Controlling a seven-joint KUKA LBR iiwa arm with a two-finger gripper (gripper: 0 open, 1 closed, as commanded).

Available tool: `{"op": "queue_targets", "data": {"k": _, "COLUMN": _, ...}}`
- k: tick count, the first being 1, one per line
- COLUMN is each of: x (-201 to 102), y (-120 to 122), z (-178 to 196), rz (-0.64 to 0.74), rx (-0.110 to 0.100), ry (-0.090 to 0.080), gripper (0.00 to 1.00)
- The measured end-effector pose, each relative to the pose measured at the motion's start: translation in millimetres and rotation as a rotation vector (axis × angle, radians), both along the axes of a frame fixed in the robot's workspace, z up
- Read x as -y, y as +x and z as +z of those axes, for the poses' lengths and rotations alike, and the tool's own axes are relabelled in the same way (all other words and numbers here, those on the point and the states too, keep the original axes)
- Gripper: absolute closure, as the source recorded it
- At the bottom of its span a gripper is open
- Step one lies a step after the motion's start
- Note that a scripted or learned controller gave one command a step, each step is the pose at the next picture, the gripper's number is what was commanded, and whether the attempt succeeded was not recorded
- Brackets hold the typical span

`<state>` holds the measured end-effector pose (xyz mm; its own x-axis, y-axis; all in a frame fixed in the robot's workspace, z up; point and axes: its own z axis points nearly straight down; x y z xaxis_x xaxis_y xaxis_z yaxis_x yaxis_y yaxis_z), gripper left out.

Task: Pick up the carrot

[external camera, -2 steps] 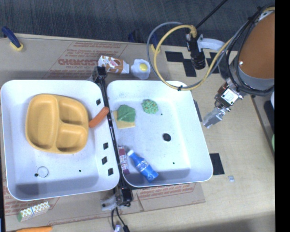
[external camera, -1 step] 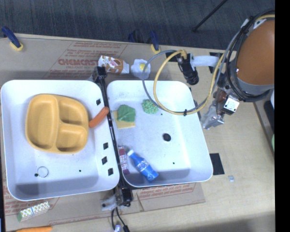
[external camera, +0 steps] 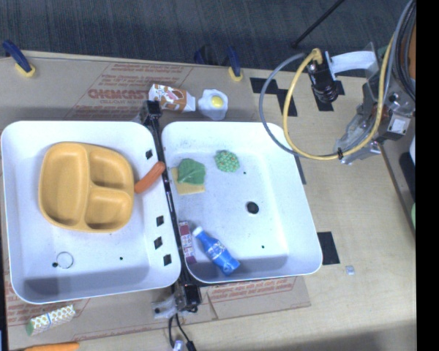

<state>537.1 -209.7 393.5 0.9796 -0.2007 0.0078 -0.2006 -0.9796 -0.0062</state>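
Camera view: the carrot (external camera: 149, 178) lies beside the yellow tray (external camera: 85, 186) in the left bin (external camera: 29, 196); the gripper's (external camera: 349, 146) state I cannot tell.

Carrot (external camera: 149, 178) lies by left bin's right wall (external camera: 155, 196), touching yellow tray (external camera: 84, 186) on its left: tight both sides, open from above. Right bin's middle (external camera: 271, 196) free; sandwich (external camera: 190, 176), green ball (external camera: 227, 161), bottle (external camera: 216, 251) crowd its left.

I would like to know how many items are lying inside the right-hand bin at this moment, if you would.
4. A lettuce-and-cheese piece near the top left, a green broccoli-like piece beside it, a blue bottle and a dark red packet at the bottom left.
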Motion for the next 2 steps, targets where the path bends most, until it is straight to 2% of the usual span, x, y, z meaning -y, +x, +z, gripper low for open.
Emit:
{"op": "queue_targets", "data": {"k": 1, "x": -2, "y": 2, "z": 11, "rz": 0.002, "rx": 0.011, "ry": 0.007, "gripper": 1.0}}
{"op": "queue_targets", "data": {"k": 2, "x": 1, "y": -10, "z": -89, "rz": 0.003, "rx": -0.01, "ry": 0.0, "gripper": 1.0}}
